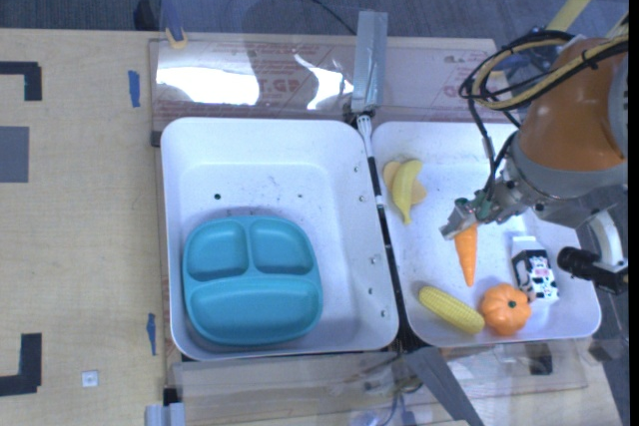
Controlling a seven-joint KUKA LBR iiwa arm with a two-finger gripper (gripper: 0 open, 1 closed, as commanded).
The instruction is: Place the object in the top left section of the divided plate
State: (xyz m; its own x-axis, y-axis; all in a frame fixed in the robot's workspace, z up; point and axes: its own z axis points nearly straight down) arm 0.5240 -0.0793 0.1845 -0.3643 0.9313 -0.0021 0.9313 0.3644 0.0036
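You see the end effector (469, 214) at the toy carrot's (467, 254) top in the right bin (584, 319), beside banana (404, 187), corn (450, 308) and orange (504, 308); the blue divided plate (253, 282) lies in the left bin (200, 150).

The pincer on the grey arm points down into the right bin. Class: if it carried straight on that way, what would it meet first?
Most likely the orange toy carrot: the pincer sits right at its green top end, pointing down at it. Depth is unclear from this slanted view, so it may already be touching.
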